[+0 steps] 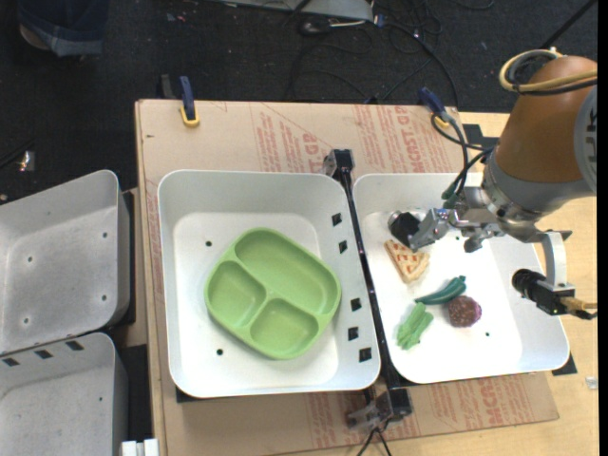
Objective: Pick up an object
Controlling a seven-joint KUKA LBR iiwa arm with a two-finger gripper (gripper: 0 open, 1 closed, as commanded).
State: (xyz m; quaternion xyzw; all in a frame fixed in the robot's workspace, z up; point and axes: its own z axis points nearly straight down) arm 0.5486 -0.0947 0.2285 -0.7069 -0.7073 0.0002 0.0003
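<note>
Two shallow white bins sit side by side on a sheet of cardboard [247, 126] that covers the bench. The left bin [180, 217] holds a green divided plate [274, 294] with three compartments, lying flat near the bin's middle. A black divider strip [359, 255] runs between the two bins, with small black clips along the edge of the left bin. Blue and yellow clamps [188, 103] pin the cardboard at its far edge. Off to the left lie two grey metal trays [57, 255], and cables trail over the dark floor beyond the bench.

The cardboard bears red printing, seen upside down and partly cut off; the letters cannot be read with certainty.

The right bin [532, 350] holds the small things: a wedge that looks like a toy pizza slice [408, 260], a dark green pod-shaped piece [442, 291], a lighter green leafy piece [414, 326] and a round dark red piece [464, 311]. These four lie close together in the middle of the bin.

The arm [541, 150] reaches in from the right over the far part of the right bin. Its gripper [410, 228] hangs just above the far edge of the pizza slice, with the other three pieces lying nearer the camera. Whether its fingers are apart or together cannot be told, and nothing can be seen between them.
</note>
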